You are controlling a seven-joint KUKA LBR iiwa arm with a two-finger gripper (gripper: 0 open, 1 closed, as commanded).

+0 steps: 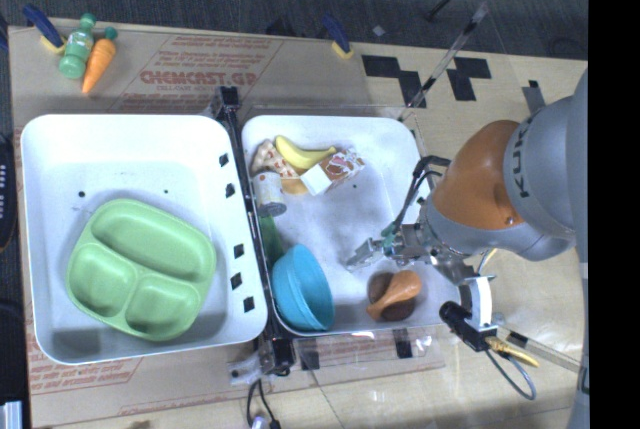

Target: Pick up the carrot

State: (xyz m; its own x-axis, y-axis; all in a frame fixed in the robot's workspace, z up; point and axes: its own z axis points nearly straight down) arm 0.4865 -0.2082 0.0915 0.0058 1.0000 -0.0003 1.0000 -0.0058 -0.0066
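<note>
Carrot, small orange plastic toy with green top, lies on the bench's far-left corner, outside both bins. Likely light, rigid, slick; best gripped across its thick upper body. Gripper over right white bin; finger state indiscernible.

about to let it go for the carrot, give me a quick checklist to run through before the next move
1. Carrot located: ok. The carrot lies on the bench outside both bins, at the upper left, beside a green toy bottle.
2. Gripper near carrot: not ok. The gripper is low in the right bin, far from it.
3. Gripper free of load: cannot tell.
4. Clutter near gripper: not ok. A brown drumstick-like toy and a blue bowl lie close by.
5. Path to carrot: cannot tell. It crosses the left bin, which holds a green divided plate.
</note>
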